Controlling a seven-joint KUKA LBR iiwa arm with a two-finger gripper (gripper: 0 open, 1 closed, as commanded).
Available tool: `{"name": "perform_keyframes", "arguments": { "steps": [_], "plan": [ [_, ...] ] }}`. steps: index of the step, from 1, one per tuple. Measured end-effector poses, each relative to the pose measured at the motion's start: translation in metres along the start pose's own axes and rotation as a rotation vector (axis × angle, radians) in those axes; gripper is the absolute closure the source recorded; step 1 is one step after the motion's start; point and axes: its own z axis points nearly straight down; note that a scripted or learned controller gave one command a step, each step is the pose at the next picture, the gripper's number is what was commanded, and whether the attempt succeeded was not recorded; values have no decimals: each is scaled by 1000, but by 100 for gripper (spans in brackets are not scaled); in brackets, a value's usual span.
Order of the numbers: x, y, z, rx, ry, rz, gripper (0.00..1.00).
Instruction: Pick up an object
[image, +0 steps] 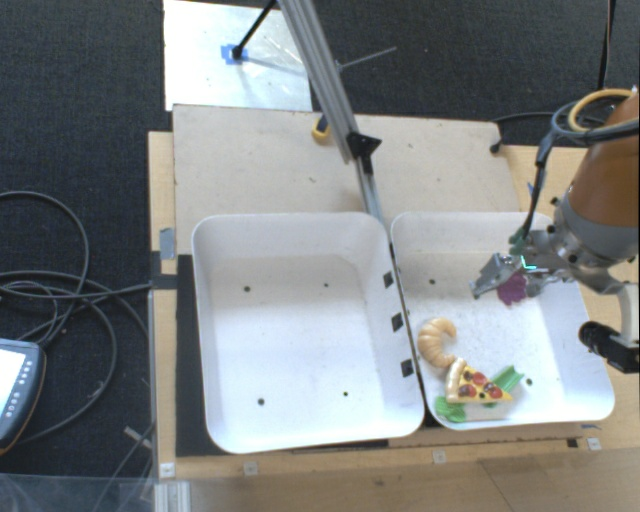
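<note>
— Where's the arm (605, 190)?

— Reaching over the right bin (560, 400). The left bin (215, 330) sits well off to the gripper's far side.

— And the gripper (508, 275)?

— Low in the bin, with a purple thing (513, 290) right at its tips. Whether it's pinched, I can't tell.

— Anything else?

— A croissant (437, 341), a pizza slice (476, 384) and a green piece (508, 380) lie nearer the front, apart from it.

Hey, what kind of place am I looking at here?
Probably a robotics lab's grasping test bench: two white bins on a wooden bench, toy food like a pizza slice and croissant, loose cables on dark carpet.
</note>
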Motion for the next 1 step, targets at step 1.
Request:
{"name": "perform_keyframes", "arguments": {
  "steps": [1],
  "plan": [
    [0,1,-2,-4,0,3,0]
  ]
}}
